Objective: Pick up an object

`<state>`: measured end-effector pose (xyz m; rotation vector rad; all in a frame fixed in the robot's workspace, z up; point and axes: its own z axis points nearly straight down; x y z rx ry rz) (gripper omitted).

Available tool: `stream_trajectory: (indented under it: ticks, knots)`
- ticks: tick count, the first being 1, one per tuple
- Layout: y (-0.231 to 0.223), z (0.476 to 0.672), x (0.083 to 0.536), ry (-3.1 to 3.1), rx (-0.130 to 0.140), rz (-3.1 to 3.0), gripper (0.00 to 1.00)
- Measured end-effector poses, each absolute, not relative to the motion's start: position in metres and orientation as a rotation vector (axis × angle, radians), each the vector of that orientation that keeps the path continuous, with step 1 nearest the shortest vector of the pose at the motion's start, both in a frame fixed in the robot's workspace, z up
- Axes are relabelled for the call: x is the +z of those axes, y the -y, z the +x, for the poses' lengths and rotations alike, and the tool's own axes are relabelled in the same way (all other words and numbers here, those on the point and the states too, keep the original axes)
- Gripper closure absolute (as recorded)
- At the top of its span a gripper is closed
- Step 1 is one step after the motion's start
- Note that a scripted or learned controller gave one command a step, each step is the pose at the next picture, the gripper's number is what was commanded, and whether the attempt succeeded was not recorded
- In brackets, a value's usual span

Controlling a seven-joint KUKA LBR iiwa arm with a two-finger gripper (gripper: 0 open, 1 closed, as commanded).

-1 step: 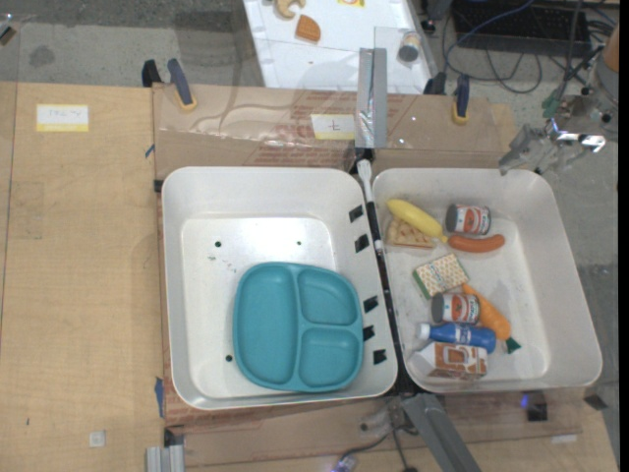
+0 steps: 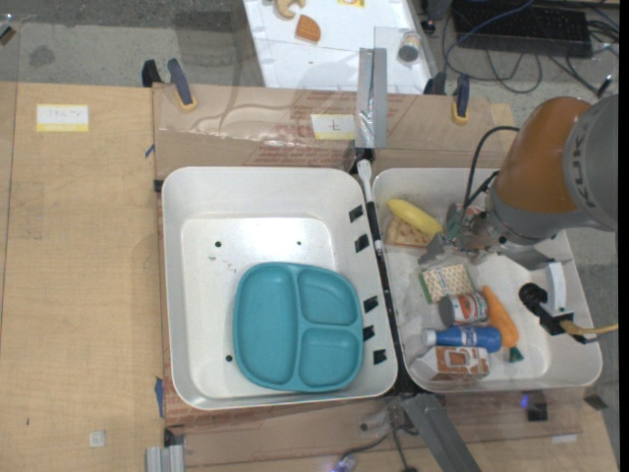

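Whether the jaws of the gripper (image 2: 454,240) are wide or narrow cannot be told. Just below them lies a checkered packet (image 2: 444,281), its print unreadable; a banana (image 2: 413,216) sits up-left, in the right bin (image 2: 585,362).

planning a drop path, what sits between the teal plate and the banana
In the camera view, between the teal plate and the banana run the two bins' adjoining white walls, with black clips on them.
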<state>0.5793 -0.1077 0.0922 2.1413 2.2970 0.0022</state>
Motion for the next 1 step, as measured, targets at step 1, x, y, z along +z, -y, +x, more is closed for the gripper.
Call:
stream_trajectory:
  ticks: [1]
  knots:
    - [0.0615, 0.532, 0.0912, -2.371, 0.0, 2.064, 0.0]
